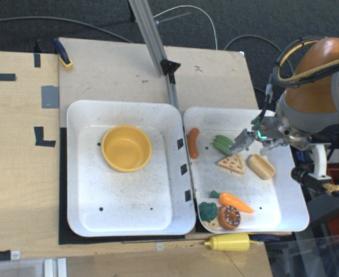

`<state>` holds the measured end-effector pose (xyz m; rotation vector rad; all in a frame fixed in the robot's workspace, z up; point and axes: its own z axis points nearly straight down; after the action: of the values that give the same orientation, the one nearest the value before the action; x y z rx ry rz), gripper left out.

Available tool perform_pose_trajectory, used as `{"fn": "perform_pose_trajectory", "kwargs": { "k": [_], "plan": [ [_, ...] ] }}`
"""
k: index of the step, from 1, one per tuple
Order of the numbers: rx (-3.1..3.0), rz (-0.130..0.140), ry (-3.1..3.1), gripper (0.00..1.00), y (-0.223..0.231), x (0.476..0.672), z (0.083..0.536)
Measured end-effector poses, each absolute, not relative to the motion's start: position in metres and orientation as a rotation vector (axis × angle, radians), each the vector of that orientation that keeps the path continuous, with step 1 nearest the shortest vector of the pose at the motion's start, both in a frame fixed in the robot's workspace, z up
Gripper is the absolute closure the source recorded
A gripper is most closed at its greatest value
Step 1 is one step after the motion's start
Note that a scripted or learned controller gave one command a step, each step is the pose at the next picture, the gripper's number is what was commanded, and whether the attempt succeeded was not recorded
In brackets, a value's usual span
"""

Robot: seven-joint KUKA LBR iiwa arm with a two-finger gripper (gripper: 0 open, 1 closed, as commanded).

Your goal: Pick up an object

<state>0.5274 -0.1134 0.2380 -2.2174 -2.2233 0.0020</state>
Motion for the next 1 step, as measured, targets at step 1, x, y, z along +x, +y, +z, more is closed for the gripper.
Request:
{"fn": "perform_pose_trajectory", "kwargs": {
  "k": [1],
  "plan": [
    [-2.216,0.009,-2.218,0.00,-0.1122,0.5207,0.1749]
  ]
}}
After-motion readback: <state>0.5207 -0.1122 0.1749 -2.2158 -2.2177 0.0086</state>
